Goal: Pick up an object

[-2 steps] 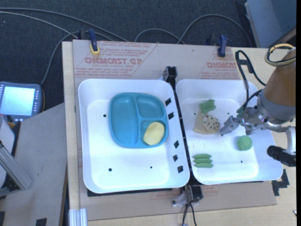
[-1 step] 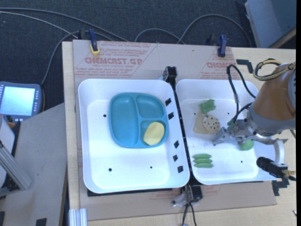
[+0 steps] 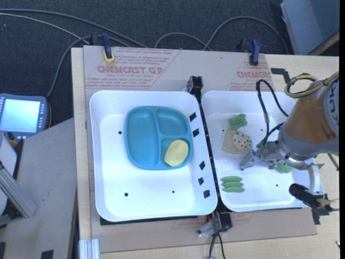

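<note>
- Several candidates for pickup lie in the right bin (image 3: 237, 201): a tan spotted cookie-like piece (image 3: 237, 142) near the bin's middle, a leafy green piece (image 3: 237, 121) just beyond it, a green pea pod (image 3: 232, 184) toward the near edge, and a small green item (image 3: 283, 168) partly hidden under the arm's wrist.
- None of these looks lifted; each appears to rest on the bin floor, so the pickup reads as not yet done.
- Gripper (image 3: 257, 159) sits low in the right bin, just beside the cookie-like piece on its right side and between it and the small green item.
- Whether the jaws are spread or closed I cannot tell; the wrist and metal parts blur together, and nothing is plainly seen between them.
- Left to do, by my judgement: close on one object, likely the cookie-like piece or the small green item, then raise it clear.
- Left bin (image 3: 108, 161) holds a blue divided tray (image 3: 148, 139) with a yellow piece (image 3: 176, 152) in one compartment, well apart from the arm (image 3: 312, 125).
</note>
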You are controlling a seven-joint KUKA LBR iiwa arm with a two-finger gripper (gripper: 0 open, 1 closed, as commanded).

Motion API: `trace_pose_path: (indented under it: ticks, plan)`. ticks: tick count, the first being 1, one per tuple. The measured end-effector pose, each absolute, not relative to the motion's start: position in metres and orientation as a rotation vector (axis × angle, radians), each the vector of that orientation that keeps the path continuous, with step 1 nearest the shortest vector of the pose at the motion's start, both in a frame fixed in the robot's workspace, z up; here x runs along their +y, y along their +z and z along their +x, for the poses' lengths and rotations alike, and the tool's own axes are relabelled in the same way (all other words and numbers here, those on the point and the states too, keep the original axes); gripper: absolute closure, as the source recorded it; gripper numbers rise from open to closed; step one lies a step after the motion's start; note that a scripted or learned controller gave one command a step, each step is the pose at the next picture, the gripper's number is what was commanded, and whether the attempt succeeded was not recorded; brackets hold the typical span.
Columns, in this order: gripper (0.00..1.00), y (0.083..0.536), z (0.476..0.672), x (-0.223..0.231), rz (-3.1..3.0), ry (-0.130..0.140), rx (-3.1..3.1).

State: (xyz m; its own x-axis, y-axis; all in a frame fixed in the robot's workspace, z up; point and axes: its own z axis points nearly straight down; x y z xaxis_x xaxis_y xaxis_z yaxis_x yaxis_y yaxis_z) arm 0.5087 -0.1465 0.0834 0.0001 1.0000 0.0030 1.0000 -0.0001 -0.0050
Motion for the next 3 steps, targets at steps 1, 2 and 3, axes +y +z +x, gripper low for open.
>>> trace_pose_path:
  ticks: [1, 2, 3]
  plan:
    - [1.0, 0.096, 0.51, -0.147, -2.221, -0.002, -2.219]
    - [1.0, 0.159, 0.515, -0.144, -2.224, -0.006, -2.227]
    - [1.0, 0.204, 0.511, -0.147, -2.224, -0.005, -2.227]
